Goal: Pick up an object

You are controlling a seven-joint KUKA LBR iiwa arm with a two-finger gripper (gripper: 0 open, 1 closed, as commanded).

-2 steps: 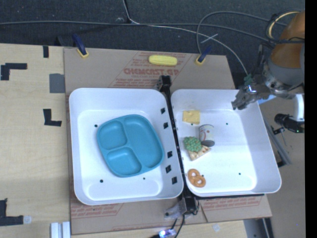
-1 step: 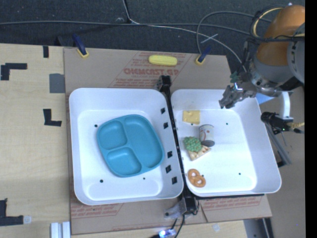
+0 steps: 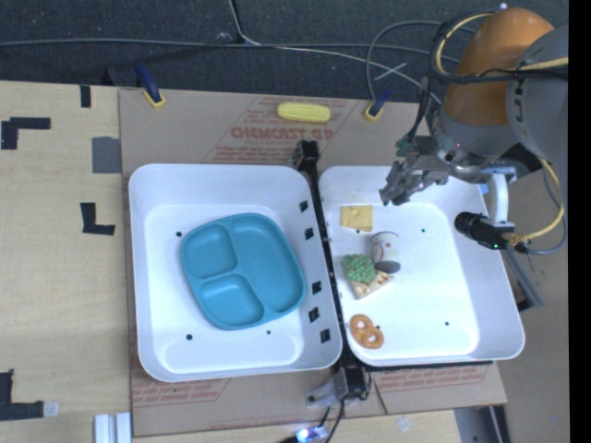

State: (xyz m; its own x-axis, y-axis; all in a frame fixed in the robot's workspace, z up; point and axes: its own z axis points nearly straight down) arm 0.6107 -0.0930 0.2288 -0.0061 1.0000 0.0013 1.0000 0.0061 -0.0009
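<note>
Cardboard (image 3: 222,137) is covering the wooden bench, bearing two white bins side by side; the left bin (image 3: 152,275) is holding a blue divided plate (image 3: 242,270); the grey arm's gripper (image 3: 399,190) is hanging over the right bin (image 3: 462,284) at its twelve o'clock rim, holding nothing that I can see; whether it is open I cannot tell. Lying at ten o'clock in that bin is a yellow cheese-like block (image 3: 356,217); at its six o'clock a toy broccoli (image 3: 359,269) is resting on a wedge; a pretzel (image 3: 367,331) is sitting lowest. Probably the block is light, stiff and flat-sided, so pinching across opposite edges looks best.
</note>
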